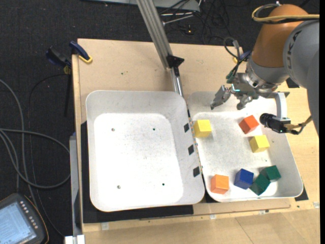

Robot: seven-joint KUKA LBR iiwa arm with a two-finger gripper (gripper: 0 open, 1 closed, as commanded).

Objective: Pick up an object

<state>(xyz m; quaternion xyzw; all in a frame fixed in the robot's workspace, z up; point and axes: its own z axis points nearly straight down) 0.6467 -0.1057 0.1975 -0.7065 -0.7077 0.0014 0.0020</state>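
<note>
Gripper [231,99] hangs over the right bin's [223,197] far edge, jaws spread, gripping nothing; yellow block [202,127] near the bin's left edge.

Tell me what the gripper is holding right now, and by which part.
Nothing. The gripper hangs open above the far end of the right bin, with no block between its fingers; the nearest yellow block lies apart from it.

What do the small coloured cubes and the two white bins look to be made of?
Small coloured cubes, e.g. the yellow cube: likely painted wood or foam; matte, flat colour, crisp edges. Two shallow white bins: probably moulded plastic; smooth, rounded corners, dark speckling. Bench: light, raw-looking wood board.
</note>
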